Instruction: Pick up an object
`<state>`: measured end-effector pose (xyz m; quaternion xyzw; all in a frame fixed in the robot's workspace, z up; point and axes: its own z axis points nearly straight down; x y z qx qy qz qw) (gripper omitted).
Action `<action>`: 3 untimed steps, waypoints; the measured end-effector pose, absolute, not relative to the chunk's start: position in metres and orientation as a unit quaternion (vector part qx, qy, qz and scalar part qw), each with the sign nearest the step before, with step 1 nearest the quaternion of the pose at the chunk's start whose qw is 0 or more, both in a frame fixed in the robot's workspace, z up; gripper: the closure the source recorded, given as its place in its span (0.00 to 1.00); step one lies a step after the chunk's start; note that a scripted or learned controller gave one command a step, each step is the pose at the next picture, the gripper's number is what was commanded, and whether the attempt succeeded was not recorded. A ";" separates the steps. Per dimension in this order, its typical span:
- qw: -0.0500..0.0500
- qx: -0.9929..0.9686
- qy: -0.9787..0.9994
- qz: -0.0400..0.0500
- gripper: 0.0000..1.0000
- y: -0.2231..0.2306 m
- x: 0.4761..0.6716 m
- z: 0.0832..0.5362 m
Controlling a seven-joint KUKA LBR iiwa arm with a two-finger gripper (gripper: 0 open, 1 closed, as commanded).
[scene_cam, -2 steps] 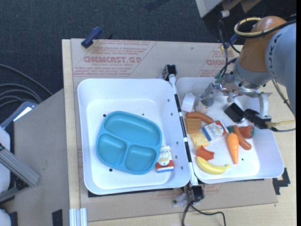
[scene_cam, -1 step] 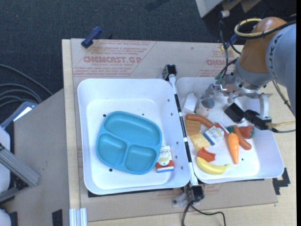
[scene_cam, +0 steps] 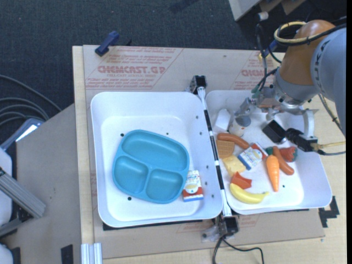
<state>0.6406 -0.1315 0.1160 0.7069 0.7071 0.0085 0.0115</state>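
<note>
The arm's gripper (scene_cam: 242, 117) hung low over the far left part of the right bin (scene_cam: 313, 194), just above a small white bottle (scene_cam: 237, 127) by the dividing wall; whether its pincer was released or clenched I could not tell. Toy food crowded that bin: a hot dog (scene_cam: 232, 140), a carrot (scene_cam: 273, 172), a banana (scene_cam: 247, 194) near the front edge, and a small carton (scene_cam: 251, 157) (white with blue print). In the left bin (scene_cam: 104, 120) lay a blue divided plate (scene_cam: 150, 166), with a little box (scene_cam: 192, 185) touching its front right corner.
</note>
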 end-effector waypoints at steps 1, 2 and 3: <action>0.011 0.707 0.707 0.008 0.00 -0.131 0.641 0.116; 0.012 0.707 0.707 0.009 0.00 -0.131 0.641 0.116; 0.011 0.707 0.707 0.008 0.00 -0.131 0.641 0.116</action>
